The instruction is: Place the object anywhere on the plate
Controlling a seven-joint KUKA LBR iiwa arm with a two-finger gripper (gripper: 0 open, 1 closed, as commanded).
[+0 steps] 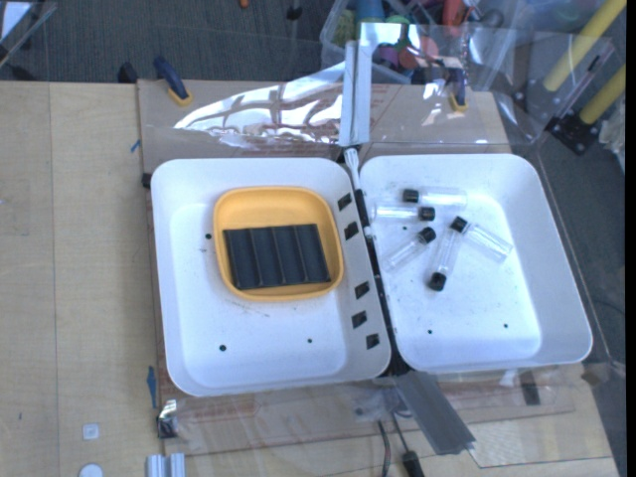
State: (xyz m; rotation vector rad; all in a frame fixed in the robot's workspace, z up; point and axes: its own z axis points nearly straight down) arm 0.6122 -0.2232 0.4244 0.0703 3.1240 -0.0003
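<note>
On the surface: two white bins side by side, touching along their inner edges.
Left bin [189,351]: holds a yellow plate and little else besides a few dark specks on its floor.
Plate [231,210]: rounded square, sitting in the upper middle of the left bin.
Black tray [276,256]: ribbed, rectangular, lying flat on the plate and covering most of its floor.
Right bin [537,301]: holds the vials in its upper left part.
Vials [444,256]: about five clear tubes with black caps, lying loose at different angles, some touching; all well apart from the plate, none on it.
Divider: a row of small black tabs [360,289] runs down the seam between the bins.
Behind the bins: a crinkled shiny sheet [268,112] and a clear tote [467,13] of coloured items.
Hand: cannot tell whether apart or together.
</note>
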